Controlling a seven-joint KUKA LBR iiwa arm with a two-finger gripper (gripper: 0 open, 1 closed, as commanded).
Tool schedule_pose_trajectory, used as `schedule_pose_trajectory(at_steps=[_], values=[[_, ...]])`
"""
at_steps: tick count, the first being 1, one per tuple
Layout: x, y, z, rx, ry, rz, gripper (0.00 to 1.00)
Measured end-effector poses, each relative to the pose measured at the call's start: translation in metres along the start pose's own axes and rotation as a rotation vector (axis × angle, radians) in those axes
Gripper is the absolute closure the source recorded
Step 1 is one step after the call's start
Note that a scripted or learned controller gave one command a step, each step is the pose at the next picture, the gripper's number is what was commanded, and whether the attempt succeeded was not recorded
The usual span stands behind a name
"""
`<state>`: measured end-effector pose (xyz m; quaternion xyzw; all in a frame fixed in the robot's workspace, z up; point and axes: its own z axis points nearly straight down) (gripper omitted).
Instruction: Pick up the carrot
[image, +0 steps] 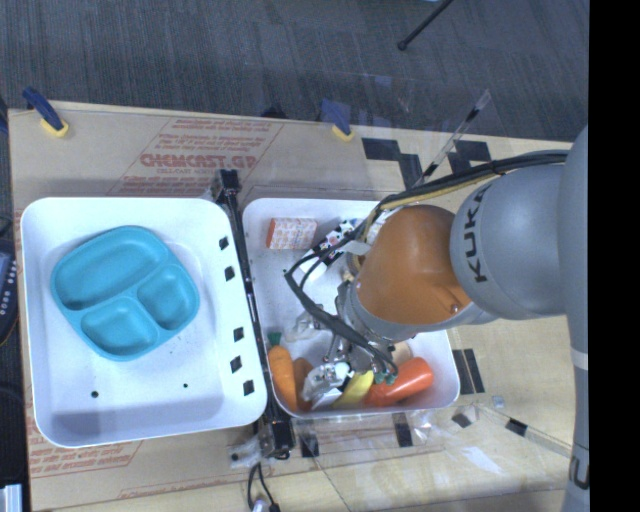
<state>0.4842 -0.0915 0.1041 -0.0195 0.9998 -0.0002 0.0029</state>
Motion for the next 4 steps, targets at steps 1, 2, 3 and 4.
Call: schedule_pose_trajectory(at_steps=[1, 2, 3, 4], values=[[-0.018, -0.004, 0.011, 0.001, 0.005, 0.344, 0.0], [-0.049, -0.015, 0.011, 0.001, 0.003, 0.51, 0.0], [-0.108, -0.017, 0.011, 0.004, 0.002, 0.727, 0.0], [-0.098, -0.017, 0.012, 0.014, 0.004, 1.021, 0.0]])
